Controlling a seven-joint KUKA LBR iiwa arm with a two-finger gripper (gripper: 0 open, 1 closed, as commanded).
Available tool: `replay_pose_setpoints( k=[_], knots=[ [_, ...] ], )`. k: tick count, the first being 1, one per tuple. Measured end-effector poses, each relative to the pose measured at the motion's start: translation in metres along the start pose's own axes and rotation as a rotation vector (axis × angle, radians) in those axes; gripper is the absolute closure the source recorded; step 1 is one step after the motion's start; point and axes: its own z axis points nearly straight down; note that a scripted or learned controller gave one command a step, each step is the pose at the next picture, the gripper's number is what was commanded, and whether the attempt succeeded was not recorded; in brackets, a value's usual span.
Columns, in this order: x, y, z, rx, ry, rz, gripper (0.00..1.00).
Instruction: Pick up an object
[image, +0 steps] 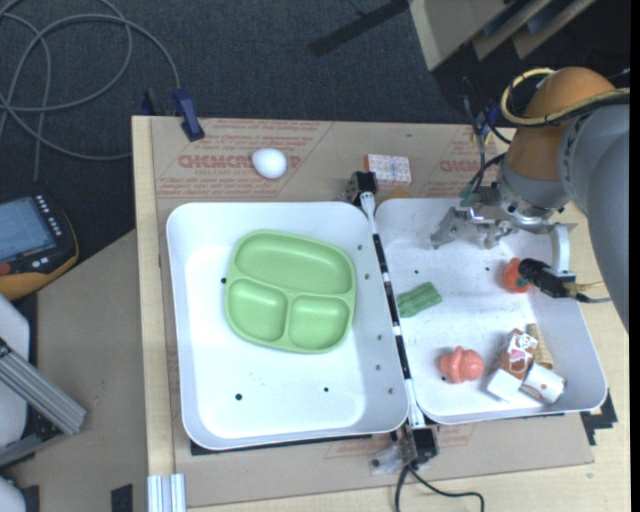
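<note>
The left bin (200, 300) carries the biggest thing, a green divided plate (290, 290) lying flat near its middle; too broad and shallow for my pincer, I judge. The right bin (440, 250) holds the smaller pieces. My pincer (470, 225) hangs over that bin's far edge, fingers spread and empty.

A small carton (520, 352) and a white block (541, 384) lie at the near right corner, touching. A pinkish-orange toy (460, 365) sits toward the near edge. A green strip (418, 298) lies against the left wall.

An orange-red piece (514, 275) rests by the right wall. The toy looks my best pick: light, rounded, perhaps soft, so take it across its middle.
</note>
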Motion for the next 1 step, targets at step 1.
replay_pose_setpoints(
  k=[1],
  knots=[
    [-0.0443, -0.0083, -0.0932, -0.003, -0.002, 0.000, 0.00]
  ],
)
